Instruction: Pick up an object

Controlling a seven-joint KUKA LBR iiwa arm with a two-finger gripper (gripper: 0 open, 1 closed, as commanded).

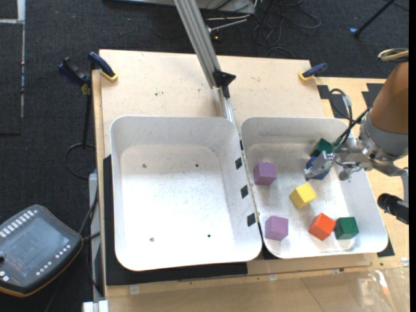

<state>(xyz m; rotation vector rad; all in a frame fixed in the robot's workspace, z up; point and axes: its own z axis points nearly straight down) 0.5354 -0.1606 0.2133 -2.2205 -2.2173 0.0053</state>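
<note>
1. A yellow cube (303, 195) lies near the middle of the right bin (289, 130), resting on the bin's floor, just below and slightly left of the jaws.
2. The jaws (318, 168) sit low in the upper right part of that bin; a small blue piece shows at their tip, and whether they are apart or together cannot be told from this slanted angle.
3. No cube is seen between the jaws; the yellow cube is close to them but apart.
4. A dark green block (321, 147) sits right above the jaws, partly covered by the wrist hardware.
5. A purple cube (264, 173) lies to the left of the jaws, near the bin's left wall.
6. A second purple cube (276, 227) lies toward the bin's front left corner.
7. An orange cube (322, 227) and a green cube (346, 227) sit side by side, touching or nearly so, near the front right corner, below the yellow cube.
8. The arm (393, 116) enters from the right, its orange band above the grey wrist.
9. The left bin (130, 132) stands beside the right one, their walls meeting at the centre.
10. Both bins rest on the pale surface (169, 80), with a slanted metal rail (198, 34) rising from between them.
11. A handheld control pad (32, 249) lies on the floor at the lower left.
</note>
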